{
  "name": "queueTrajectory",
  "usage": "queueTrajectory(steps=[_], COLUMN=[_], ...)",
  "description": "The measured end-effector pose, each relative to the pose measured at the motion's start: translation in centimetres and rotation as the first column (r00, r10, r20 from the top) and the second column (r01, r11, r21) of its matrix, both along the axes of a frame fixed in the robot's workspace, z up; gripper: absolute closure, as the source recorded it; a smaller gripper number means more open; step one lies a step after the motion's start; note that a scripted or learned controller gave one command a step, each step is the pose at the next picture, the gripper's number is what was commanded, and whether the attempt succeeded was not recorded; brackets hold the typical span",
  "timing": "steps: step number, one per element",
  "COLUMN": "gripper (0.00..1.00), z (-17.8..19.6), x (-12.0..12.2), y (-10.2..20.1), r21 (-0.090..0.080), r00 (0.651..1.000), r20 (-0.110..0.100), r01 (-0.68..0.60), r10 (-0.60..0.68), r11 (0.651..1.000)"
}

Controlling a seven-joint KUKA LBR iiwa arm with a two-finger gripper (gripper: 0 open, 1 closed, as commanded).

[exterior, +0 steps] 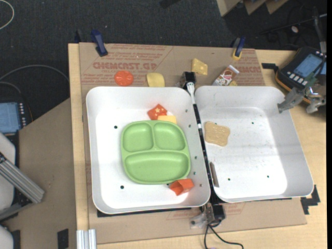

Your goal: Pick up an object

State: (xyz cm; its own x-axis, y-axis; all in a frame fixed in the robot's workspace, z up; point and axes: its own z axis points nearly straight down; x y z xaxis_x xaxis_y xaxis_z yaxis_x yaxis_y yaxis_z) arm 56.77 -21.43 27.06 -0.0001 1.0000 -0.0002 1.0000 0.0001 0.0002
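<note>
A tan slice of toy bread [217,134] lies in the right bin [259,180], near its left wall. In the left bin [101,139] a green divided plate [154,152] takes up the middle. A red block [157,111] and a pale yellow piece [167,120] sit at the plate's far edge. An orange-red block [180,187] rests at its near right corner. My gripper [288,102] is a small grey shape over the right bin's far right rim, well away from all these objects.
On the cardboard behind the bins lie an orange disc [124,78], a yellow piece [155,80], a cheese wedge [199,66], a small packet [225,77] and a black item [188,79]. A handheld screen unit [305,69] sits at far right.
</note>
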Motion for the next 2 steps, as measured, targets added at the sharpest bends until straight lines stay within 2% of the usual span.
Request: queueTrajectory(steps=[1, 2], gripper=[0.0, 0.0], z=[-7.8, -15.2], x=[1.2, 4.9], y=[5.7, 12.6], r21=[0.006, 0.005], r00=[1.0, 1.0], r20=[-0.009, -0.007], r01=[-0.006, -0.008], r10=[0.006, 0.008], r11=[1.0, 1.0])
